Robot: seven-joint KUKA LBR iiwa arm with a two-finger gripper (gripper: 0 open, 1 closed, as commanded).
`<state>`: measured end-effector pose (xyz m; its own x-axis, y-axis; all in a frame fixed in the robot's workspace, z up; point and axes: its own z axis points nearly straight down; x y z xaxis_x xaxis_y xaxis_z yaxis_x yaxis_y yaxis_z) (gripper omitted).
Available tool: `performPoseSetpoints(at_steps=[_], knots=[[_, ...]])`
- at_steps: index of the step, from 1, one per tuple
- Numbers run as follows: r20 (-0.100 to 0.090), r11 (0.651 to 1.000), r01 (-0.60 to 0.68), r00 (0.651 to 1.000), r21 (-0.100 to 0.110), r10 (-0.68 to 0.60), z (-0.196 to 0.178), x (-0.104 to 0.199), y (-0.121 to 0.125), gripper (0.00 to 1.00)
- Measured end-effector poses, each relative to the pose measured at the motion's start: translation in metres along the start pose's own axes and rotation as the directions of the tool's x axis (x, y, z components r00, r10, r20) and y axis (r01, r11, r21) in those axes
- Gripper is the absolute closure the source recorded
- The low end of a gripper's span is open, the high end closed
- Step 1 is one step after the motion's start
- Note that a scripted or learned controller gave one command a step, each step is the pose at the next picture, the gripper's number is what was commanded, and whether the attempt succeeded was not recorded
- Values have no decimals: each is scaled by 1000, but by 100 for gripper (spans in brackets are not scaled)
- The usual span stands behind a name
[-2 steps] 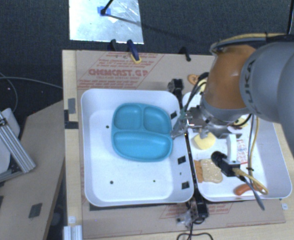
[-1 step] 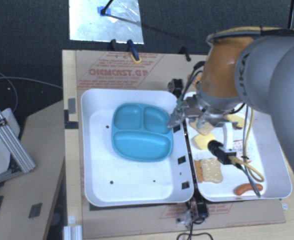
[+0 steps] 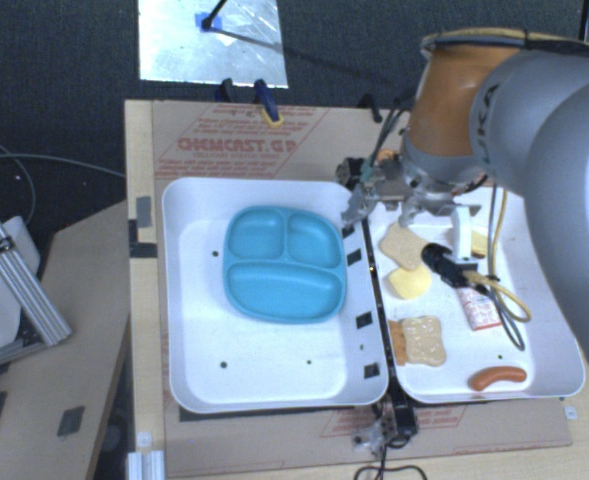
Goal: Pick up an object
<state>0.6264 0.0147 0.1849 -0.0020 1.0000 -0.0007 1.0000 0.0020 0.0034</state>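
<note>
My gripper hangs low over the far end of the wall between the two bins, below the orange-banded wrist. In the right bin lie a tan bread slice, a pale yellow round piece, a square brown cracker, a red and white packet and an orange-red sausage. The bread slice lies just right of and nearer than the gripper. A small yellow piece peeks out behind the wrist bracket.
The left bin holds a blue divided plate in its middle. The big grey arm covers the right bin's far right part. Cardboard lies under both bins.
</note>
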Motion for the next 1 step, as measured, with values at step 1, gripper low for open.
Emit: performPoseSetpoints(at_steps=[1], knots=[[-1,1000,3,1000,-3,-3,-11,1,1,100]])
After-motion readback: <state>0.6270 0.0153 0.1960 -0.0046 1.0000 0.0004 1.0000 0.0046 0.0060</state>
